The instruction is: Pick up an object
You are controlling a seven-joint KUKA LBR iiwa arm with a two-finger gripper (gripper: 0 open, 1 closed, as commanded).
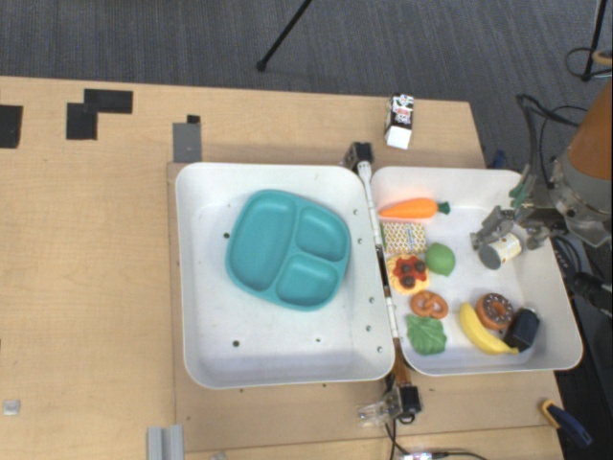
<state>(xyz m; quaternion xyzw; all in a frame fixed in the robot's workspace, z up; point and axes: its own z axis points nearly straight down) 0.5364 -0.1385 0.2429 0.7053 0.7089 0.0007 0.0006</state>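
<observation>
A wooden counter [96,286] is seen carrying 2 white bins side by side. The left bin [206,353] holds a teal tray [287,247] with 3 compartments, lying near its middle. The right bin [556,353] is taken as the landmark for the rest.

The arm [589,171] is seen entering over the right bin's right rim, and the gripper [500,240] is placed low above the bin's upper right part. A small grey-white cylinder [503,250] is seen at the fingertips, but whether it is gripped, or how far the gripper is spread, cannot be told.

Along the right bin's left side, a carrot [410,208] lies at the top, a patterned yellow block [403,235] just below it, then a red berry piece [409,271], a pretzel [428,304] and a green leaf [426,334] near the lower left corner. A green ball [440,259] sits just right of the berry piece. In the right bin's lower right part, a banana [479,332] lies touching a donut [495,310], with a black block [523,329] just beside them. Beyond the right bin's top edge, a small white and black item [399,121] rests on the counter.
</observation>
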